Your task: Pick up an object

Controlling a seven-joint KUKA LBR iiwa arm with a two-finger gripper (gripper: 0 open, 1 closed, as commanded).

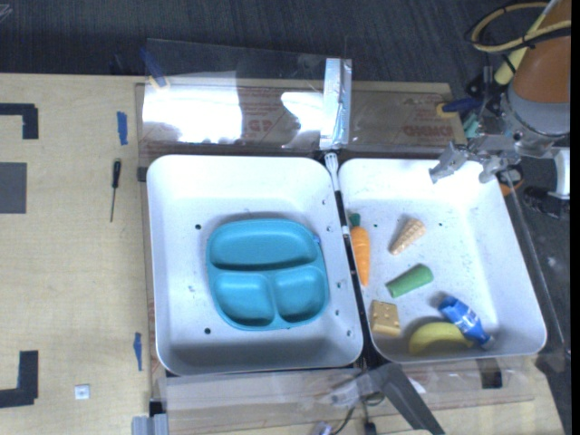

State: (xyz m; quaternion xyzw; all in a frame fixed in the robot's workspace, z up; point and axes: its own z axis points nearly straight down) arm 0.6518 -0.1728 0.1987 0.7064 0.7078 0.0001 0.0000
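Six small toy foods lay in the right-hand shallow white plastic bin, all of them well apart from the metal two-finger gripper, which hung over that bin's far corner with nothing between its fingers. The fingers looked spread, one tip pointing out to each side, though the slant of the view left little else to judge.

Nearest the fingers was a tan ridged cone-shaped piece; beyond it sat a green cylinder, and farther off a blue wrapped packet touching a yellow banana-shaped piece. An orange plastic carrot lay against the wall shared with the other bin, with a tan holed cracker-like square past it.

The left-hand white bin held a blue moulded tray with three compartments, farthest of all from the fingers.

By my reading the pick had not begun: no object was lifted or touched, so choosing one, descending and closing all remained.

Faint reddish printing showed on the brown strip of the worktop behind the bins, too blurred to read; the packet's markings were likewise illegible.
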